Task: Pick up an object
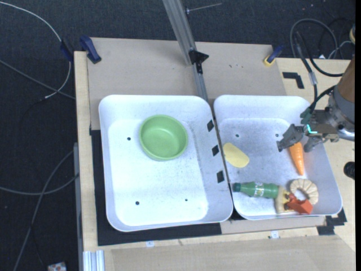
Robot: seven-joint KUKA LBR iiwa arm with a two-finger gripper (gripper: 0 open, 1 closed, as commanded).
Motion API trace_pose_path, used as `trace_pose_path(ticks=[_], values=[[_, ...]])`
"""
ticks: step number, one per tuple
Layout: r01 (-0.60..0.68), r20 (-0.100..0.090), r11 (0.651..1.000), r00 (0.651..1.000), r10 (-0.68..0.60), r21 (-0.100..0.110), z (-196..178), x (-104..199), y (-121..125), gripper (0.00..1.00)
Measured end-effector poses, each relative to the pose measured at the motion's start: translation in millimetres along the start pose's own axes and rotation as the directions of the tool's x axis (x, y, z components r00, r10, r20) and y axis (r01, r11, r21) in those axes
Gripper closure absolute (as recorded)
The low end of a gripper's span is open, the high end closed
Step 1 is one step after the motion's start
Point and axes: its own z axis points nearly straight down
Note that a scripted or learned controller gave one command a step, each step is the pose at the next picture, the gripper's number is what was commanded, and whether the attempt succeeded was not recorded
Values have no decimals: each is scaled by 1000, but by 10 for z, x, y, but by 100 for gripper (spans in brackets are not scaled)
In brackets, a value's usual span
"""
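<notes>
Looking from the near edge of the bench, I first meet the front corner of the right bin [333,205], where a ring-shaped pastry toy [304,189] lies touching a small red piece [299,206]. Just beside them, toward the divider, a green bottle [257,189] lies on its side. A little farther back a yellow lemon-like piece [236,154] rests near the wall shared with the left bin [113,168], and that bin carries a green bowl [163,136] toward its back half.

Farther still on the right, the gripper [299,139] hangs over the top end of an orange carrot [297,158], which lies lengthwise along the right bin's outer side. I take the carrot as the thing to pick. The dark fingers [287,137] look spread on either side of its upper end, not clamped; nothing sits between them that I would call held.

I judge this to be the approach, just ahead of the grasp. What comes next, I think, needs a short descent so the fingers straddle the carrot across its narrow width, then a firm close before any lift. Its taper could let it slip out.
</notes>
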Motion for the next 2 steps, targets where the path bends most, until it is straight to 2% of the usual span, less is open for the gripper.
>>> trace_pose_path(ticks=[1, 2], values=[[0, 0, 1000, 1000, 0, -4, -19, -1, 6, 0], [-1, -1, 1000, 1000, 1, 6, 621, 28, 28, 0]])
